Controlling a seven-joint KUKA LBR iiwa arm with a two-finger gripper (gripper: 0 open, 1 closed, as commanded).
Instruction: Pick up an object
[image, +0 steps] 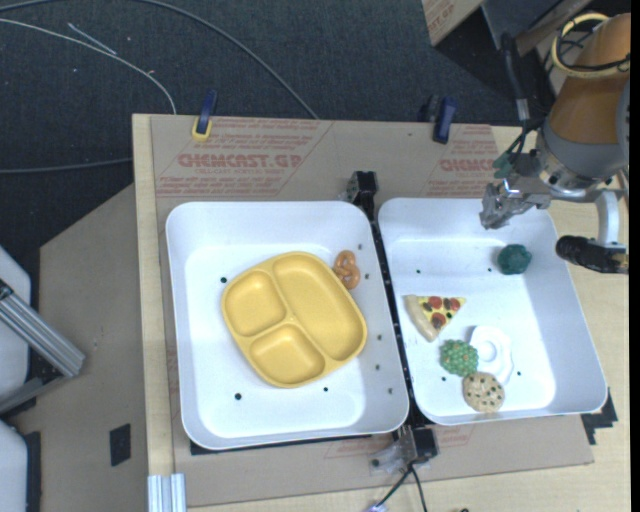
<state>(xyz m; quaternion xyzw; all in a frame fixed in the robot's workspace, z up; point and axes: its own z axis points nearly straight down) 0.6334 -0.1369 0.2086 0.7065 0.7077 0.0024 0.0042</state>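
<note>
Arm (590, 100) cut off by the right and top edges; tool (497, 212) finger stance too small to tell.

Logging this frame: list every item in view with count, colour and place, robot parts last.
bins: 2, white, side by side on the bench
divided plate: 1, yellow, left bin
pretzel: 1, brown, left bin, beside the plate's upper right edge
dark green ball: 1, right bin, upper right
pizza slice: 1, yellow with red, right bin centre
broccoli: 1, green, right bin, lower part
white ring: 1, right of broccoli
cookie: 1, tan, right bin bottom
clamps: 2, blue, board's far edge
gripper: 1, grey, over right bin's top edge
</note>
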